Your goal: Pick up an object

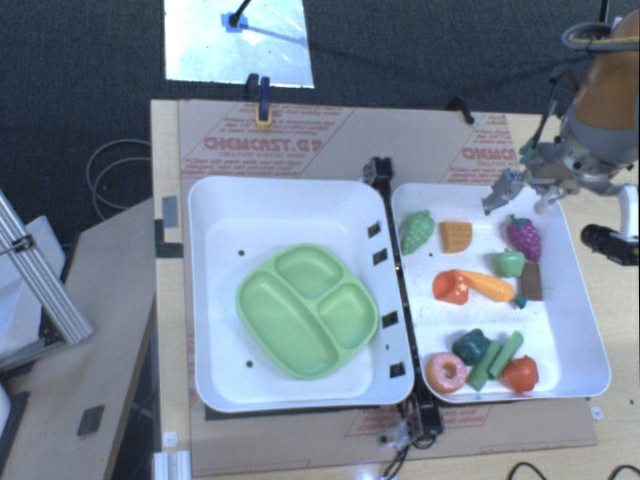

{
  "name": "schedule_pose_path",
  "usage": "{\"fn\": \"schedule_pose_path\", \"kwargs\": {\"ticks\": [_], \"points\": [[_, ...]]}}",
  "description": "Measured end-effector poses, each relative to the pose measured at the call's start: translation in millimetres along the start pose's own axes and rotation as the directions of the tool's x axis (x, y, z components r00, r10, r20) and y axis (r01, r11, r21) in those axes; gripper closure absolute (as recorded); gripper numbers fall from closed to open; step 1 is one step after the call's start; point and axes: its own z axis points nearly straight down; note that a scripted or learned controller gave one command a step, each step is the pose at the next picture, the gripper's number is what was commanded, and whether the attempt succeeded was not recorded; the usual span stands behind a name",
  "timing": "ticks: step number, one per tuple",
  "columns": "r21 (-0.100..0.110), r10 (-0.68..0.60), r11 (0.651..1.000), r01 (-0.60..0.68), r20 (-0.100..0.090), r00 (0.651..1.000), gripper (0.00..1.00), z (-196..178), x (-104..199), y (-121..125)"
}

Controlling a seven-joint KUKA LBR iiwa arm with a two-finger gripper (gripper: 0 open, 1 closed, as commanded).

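Note:
My gripper (523, 196) hangs over the far edge of the right bin (583, 313), its two grey fingers spread apart with nothing between them. Just below it lie purple grapes (523, 236). The same bin holds a green leafy piece (417, 231), an orange block (456, 236), a green pepper (508, 263), a carrot (487, 285), a red pepper (450, 287), a brown bar (531, 281), broccoli (471, 347), a green stalk (496, 359), a doughnut (445, 371) and a tomato (520, 373).
The left bin (215, 218) holds a green three-part plate (306, 310). A black divider with clips (390, 268) runs between the bins. The arm's orange band (610, 93) rises at the right. A blue and yellow clamp (262, 103) sits behind the bins.

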Motion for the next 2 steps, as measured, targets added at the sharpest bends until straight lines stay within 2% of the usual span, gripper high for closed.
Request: {"fn": "schedule_pose_path", "kwargs": {"ticks": [1,2], "points": [[-0.012,-0.002,1.0,0.002,0.002,1.0,0.0,-8.1,0.4,2.5],[-0.009,-0.005,1.0,0.005,0.001,1.0,0.0,50.0,3.7,11.2]]}}
